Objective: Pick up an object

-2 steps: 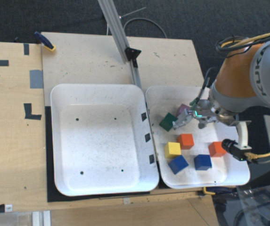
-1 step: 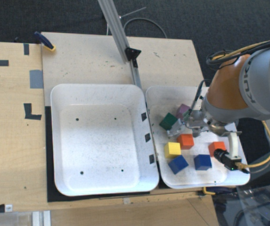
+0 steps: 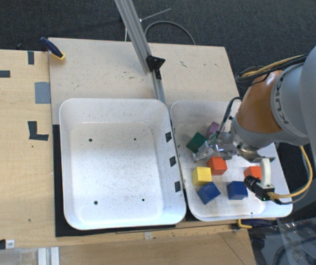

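Gripper down among the blocks, nothing lifted yet.

The gripper [image 3: 219, 146] sits low in the right bin [image 3: 186, 112]; whether it has closed on anything, I cannot tell. Just beside it lie a green block [image 3: 196, 142], a purple block [image 3: 213, 128] and an orange block [image 3: 218, 165]; yellow block [image 3: 202, 175] and blue blocks [image 3: 208, 192] farther off.

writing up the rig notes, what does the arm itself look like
The arm has a smooth grey rounded shell, with a broad orange band above the wrist. The gripper is small and metallic grey. Black and yellow cables loop alongside it.
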Controlling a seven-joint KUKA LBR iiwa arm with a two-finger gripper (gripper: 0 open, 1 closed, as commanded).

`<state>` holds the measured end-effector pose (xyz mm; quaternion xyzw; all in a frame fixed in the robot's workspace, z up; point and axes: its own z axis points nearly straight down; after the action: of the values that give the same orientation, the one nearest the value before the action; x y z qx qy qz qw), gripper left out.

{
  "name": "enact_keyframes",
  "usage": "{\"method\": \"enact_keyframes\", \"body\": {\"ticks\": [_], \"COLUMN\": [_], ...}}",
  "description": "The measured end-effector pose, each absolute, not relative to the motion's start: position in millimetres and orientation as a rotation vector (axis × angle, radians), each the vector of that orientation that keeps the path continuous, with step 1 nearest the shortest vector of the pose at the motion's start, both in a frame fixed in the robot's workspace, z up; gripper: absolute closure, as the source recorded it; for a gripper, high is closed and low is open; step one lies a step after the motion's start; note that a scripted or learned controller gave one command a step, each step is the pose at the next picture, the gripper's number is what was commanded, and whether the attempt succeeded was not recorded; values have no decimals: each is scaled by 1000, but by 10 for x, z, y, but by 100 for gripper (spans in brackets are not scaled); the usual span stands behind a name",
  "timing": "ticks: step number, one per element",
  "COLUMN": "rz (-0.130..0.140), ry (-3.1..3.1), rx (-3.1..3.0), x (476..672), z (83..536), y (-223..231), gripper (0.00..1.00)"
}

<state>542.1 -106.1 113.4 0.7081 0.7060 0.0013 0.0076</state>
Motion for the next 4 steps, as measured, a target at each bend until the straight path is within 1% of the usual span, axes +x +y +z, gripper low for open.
{"method": "enact_keyframes", "body": {"ticks": [1,2,3,4], "rz": [-1,-2,2,3], "ry": [2221,2226,2221,2221], "rx": [2219,2222,2219,2218], "x": [5427,5414,5490,5498], "z": [920,1011,1510,2034], "y": [-1063,-1045,-1114,-1113], "gripper": [0,100,100,100]}}
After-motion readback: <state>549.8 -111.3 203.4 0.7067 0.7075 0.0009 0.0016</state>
